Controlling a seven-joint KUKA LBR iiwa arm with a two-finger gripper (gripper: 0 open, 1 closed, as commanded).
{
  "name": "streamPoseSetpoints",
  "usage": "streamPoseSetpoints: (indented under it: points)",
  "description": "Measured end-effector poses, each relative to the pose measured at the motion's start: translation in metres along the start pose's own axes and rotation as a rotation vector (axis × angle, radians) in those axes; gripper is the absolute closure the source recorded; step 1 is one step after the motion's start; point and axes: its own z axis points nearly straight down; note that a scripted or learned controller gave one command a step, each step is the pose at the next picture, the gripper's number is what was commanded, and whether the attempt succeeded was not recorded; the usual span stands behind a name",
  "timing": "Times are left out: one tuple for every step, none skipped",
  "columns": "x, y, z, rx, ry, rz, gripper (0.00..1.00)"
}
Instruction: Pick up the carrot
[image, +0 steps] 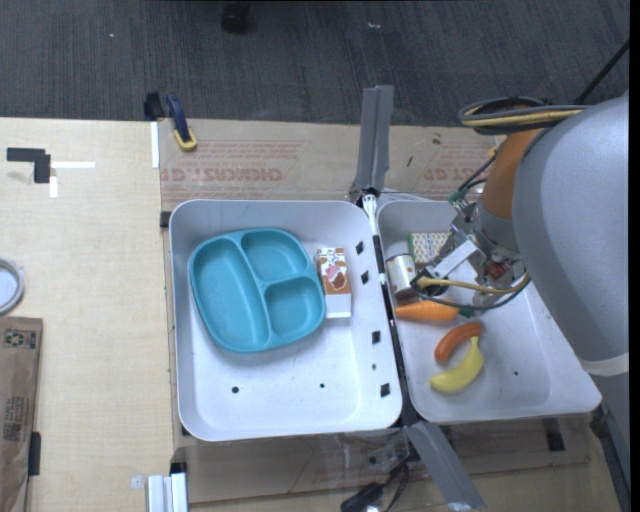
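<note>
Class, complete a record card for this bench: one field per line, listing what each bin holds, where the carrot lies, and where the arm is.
left bin: blue divided plate; small packet beside its right edge
right bin: carrot, orange-red oblong, banana, silver can, patterned card
carrot position: flat on the bin floor, near the left wall
carrot neighbours: silver can behind, orange-red oblong in front
arm: over the right bin's far right side
</note>
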Motion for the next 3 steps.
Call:
streamPoseSetpoints:
  points:
    - [-0.048, -0.023, 0.0, 0.0, 0.001, 0.121, 0.0]
    - [-0.049, -0.023, -0.008, 0.002, -0.003, 0.118, 1.0]
    - [0.027, -0.056, -0.101, -0.003, 0.003, 0.255, 1.0]
